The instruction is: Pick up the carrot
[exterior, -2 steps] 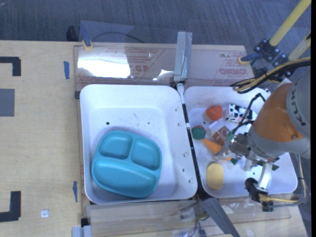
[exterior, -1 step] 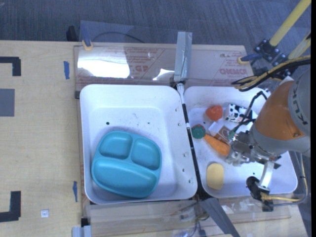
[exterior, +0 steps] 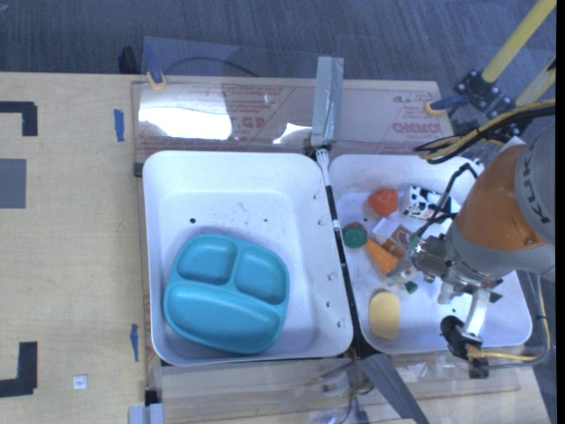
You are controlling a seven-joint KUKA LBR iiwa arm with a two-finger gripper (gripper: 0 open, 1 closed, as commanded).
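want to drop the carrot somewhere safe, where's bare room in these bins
Bare floor in the left white bin behind and right of the blue divided plate. The right white bin is crowded: orange carrot, yellow lemon, green ball, and the gripper.

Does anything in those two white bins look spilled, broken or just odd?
Nothing stands out. The blue tray sits flat in the left bin. In the right bin the carrot, a yellow piece and the other toys lie loose beside the gripper.
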